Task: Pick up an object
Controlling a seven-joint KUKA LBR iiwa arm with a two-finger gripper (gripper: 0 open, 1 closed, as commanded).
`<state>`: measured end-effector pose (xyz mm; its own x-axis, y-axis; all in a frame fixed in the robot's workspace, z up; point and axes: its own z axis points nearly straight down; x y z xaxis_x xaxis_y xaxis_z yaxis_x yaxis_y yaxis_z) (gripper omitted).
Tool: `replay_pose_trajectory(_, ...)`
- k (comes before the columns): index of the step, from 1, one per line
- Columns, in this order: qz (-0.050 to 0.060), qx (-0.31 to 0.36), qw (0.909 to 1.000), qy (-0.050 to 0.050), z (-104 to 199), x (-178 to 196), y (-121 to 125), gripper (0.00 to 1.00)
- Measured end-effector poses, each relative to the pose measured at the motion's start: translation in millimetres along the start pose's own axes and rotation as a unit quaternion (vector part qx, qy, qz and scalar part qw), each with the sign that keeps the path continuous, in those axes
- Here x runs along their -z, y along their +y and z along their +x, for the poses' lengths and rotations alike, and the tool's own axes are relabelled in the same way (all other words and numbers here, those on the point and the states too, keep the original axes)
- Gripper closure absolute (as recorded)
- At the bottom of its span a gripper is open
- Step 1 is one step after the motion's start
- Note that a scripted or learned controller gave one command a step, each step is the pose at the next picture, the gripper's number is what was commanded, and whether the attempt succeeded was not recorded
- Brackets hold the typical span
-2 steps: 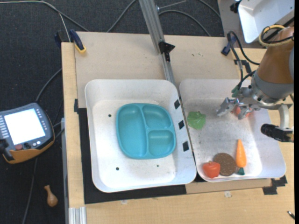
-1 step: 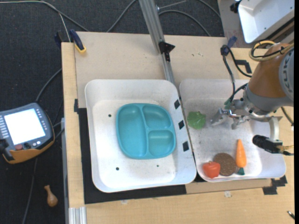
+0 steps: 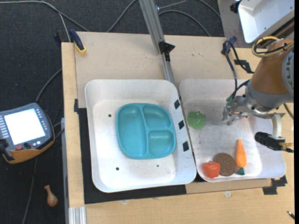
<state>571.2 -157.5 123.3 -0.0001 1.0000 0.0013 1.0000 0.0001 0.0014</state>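
The right bin (image 3: 266, 125) holds a green pepper-like toy (image 3: 196, 120) by its left wall. Along its front edge lie an orange carrot (image 3: 240, 154), a brown round disc (image 3: 226, 164) and a red tomato-like toy (image 3: 211, 169). My gripper (image 3: 232, 115) hangs over the middle of this bin, right of the green toy and behind the carrot. It touches none of them, and I see nothing held in it. The orange-banded wrist (image 3: 271, 76) rises behind it to the right.
The left bin (image 3: 100, 125) carries a blue divided plate (image 3: 145, 129). A metal pole (image 3: 156, 29) slants down to the gap between the bins. A black part (image 3: 267, 140) of the arm juts over the right bin's right side. A teach pendant (image 3: 23, 132) lies off the bench at left.
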Motion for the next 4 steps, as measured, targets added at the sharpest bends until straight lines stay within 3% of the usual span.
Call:
replay_pose_trajectory(2,-0.003,0.001,1.0,-0.002,0,120,-8,1.0)
replay_pose_trajectory(3,-0.002,0.001,1.0,-0.001,1,147,-7,1.0)
replay_pose_trajectory(4,0.001,0.003,1.0,0.001,49,138,0,1.0)
